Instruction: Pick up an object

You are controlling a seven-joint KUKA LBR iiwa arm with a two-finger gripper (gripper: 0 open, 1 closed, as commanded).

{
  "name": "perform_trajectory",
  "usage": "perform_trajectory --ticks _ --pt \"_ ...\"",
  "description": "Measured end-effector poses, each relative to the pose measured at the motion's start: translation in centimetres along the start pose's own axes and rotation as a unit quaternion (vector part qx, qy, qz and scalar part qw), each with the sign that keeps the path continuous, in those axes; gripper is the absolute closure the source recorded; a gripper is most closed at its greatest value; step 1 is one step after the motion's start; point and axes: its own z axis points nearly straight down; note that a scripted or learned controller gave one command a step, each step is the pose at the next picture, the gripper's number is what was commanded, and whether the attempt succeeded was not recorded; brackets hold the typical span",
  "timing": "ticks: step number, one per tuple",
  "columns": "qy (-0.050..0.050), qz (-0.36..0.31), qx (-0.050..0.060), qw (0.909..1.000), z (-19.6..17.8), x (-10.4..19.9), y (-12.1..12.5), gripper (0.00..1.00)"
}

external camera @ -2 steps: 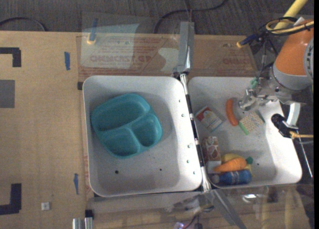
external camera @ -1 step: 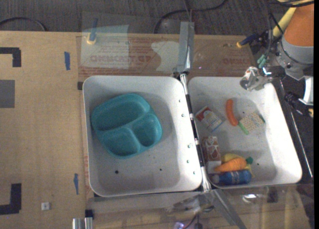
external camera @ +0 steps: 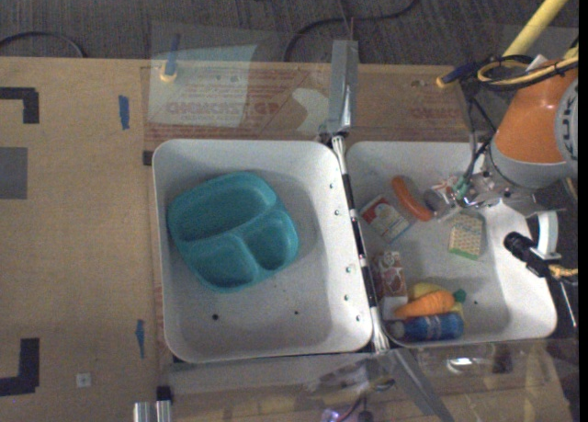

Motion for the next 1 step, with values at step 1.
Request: perform_trajectory --ticks 1 --pt "0.0 0.001 0.0 1.0 0.02 -0.05 -0.05 0.0"
